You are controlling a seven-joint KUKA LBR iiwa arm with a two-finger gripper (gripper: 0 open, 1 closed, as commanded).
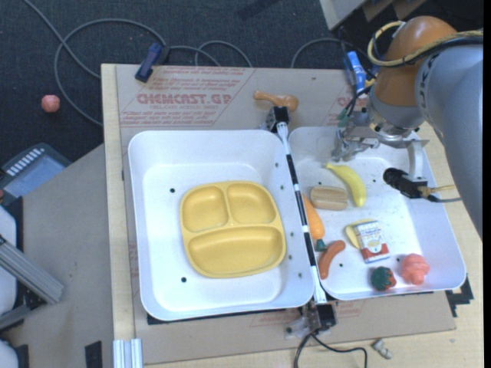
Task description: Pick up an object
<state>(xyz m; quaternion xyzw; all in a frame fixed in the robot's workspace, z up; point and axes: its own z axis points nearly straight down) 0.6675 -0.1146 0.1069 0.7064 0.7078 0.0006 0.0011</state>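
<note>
Yellow plastic banana (349, 181) lies in the right white bin (437, 236) just below the hovering gripper (354, 146), whose opening cannot be told; the approach likely needs a descent next.

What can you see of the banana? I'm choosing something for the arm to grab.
The banana is yellow, smooth and curved, plastic-looking like a toy. It lies flat in the right bin, toward the far end, running diagonally from upper left to lower right. Its lower end sits right beside the tan bread roll, touching or nearly so. The claw hangs just above its upper end; whether it touches the banana cannot be told.
</note>
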